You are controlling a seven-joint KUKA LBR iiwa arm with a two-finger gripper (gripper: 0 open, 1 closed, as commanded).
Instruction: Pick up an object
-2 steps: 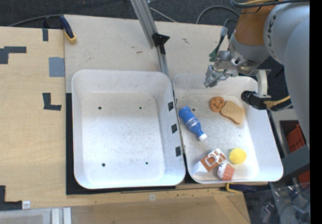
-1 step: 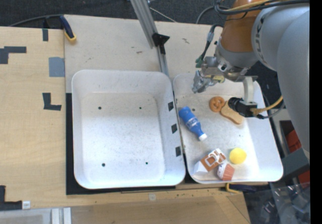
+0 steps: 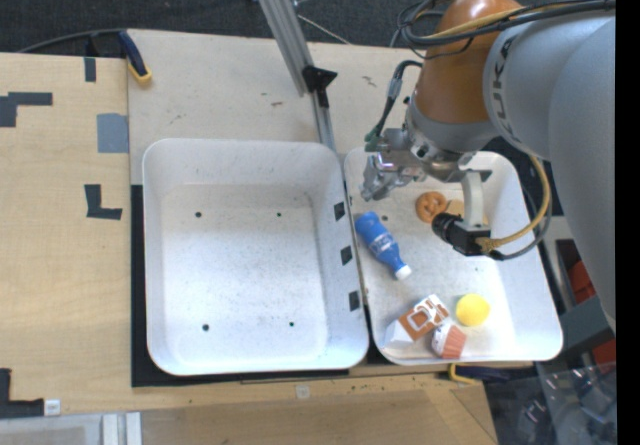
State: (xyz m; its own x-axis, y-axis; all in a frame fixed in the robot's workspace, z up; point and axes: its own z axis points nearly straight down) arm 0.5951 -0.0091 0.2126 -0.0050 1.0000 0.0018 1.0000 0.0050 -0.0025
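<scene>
You see the two-finger metal gripper [image 3: 374, 180] just above the blue plastic bottle [image 3: 381, 243] | finger spacing: cannot tell | bottle lies tilted near right white bin's [image 3: 535, 338] left wall.

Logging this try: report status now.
Tool low over right bin, near its top left corner. Blue bottle lies just below it, ungrasped. Yellow ball and carton sit apart.

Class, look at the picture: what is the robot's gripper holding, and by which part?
Nothing: the gripper hangs above the right bin, with the blue bottle lying below it.
</scene>
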